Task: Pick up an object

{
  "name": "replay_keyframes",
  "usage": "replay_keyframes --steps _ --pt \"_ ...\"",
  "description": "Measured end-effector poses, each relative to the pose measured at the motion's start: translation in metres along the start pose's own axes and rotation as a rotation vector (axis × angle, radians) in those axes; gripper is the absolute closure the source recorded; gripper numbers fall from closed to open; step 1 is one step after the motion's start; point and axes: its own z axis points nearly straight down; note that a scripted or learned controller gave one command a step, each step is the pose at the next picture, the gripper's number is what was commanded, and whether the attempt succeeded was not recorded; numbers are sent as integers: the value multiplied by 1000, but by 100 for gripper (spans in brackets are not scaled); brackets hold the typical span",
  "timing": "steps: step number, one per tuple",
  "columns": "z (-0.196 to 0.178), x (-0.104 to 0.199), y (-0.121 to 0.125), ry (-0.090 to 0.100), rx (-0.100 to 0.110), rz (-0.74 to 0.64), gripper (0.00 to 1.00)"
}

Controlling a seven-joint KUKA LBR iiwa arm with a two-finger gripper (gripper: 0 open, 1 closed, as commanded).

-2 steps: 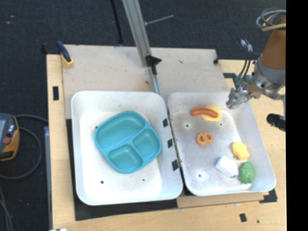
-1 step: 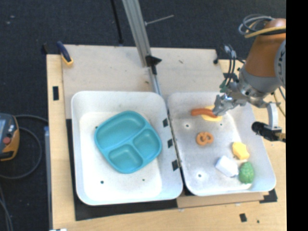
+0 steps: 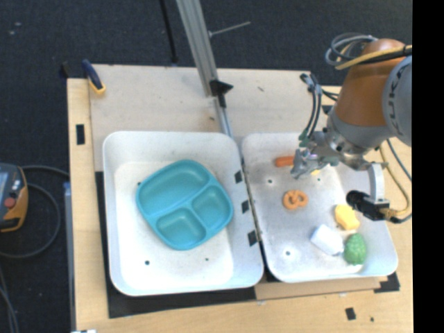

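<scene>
Hovering claw | opening: cannot tell | near orange piece, right bin

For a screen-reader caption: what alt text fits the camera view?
The gripper hangs over the right bin, near an orange stick and orange pretzel; yellow, white and green items lie beyond. The left bin holds a teal divided plate.

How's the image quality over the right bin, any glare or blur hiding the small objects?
Camera view: soft overall and slightly blurred; the right bin is bright but not washed out; the pretzel-shaped piece, yellow block and green object stay distinct; the gripper is too blurred for detail.
</scene>
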Motion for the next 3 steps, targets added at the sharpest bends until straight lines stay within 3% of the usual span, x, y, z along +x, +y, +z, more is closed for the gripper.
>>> replay_keyframes --steps 3 --pt "-32 136 -52 1 0 -2 100"
